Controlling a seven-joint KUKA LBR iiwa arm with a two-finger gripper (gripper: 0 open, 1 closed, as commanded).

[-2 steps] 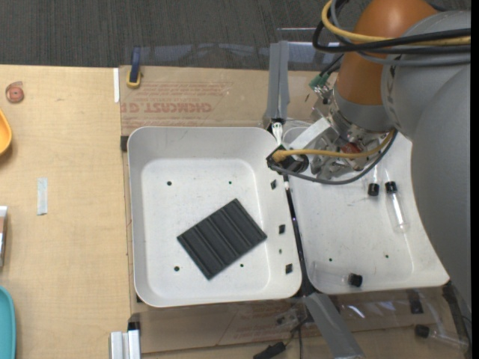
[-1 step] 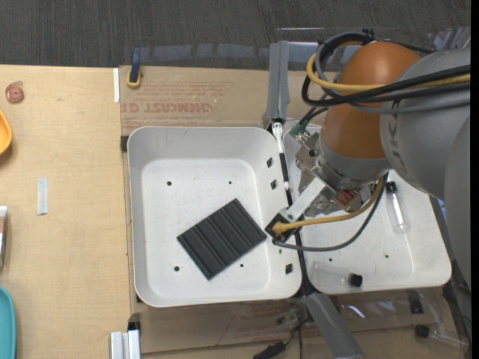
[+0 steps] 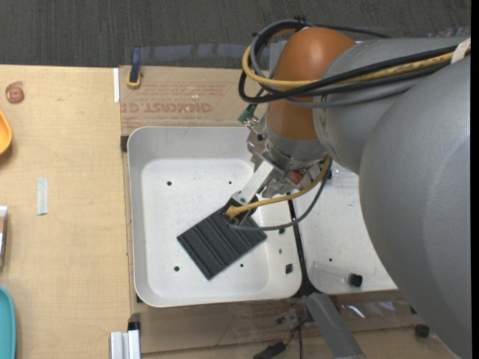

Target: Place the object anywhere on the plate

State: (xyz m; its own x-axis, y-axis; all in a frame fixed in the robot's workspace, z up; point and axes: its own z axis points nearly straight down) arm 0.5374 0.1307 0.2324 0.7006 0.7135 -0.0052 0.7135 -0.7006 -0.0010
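Observation:
My gripper [image 3: 288, 170] hangs below the orange band [image 3: 310, 66], over the back right corner of the left white bin [image 3: 142, 200]. The big grey arm covers most of the right white bin [image 3: 337, 264]. A small dark knob-like thing [image 3: 355, 280] lies on the visible front part of the right bin's floor. Another tiny dark bit [image 3: 289, 268] sits by the left bin's right wall. Nothing shows at the gripper.
Brown cardboard [image 3: 179, 99] lies behind the left bin. On the wooden bench to the left are a pale strip [image 3: 42, 197], a small pink disc [image 3: 13, 93], an orange item [image 3: 3, 137] and a teal item [image 3: 4, 327] at the view's edge.

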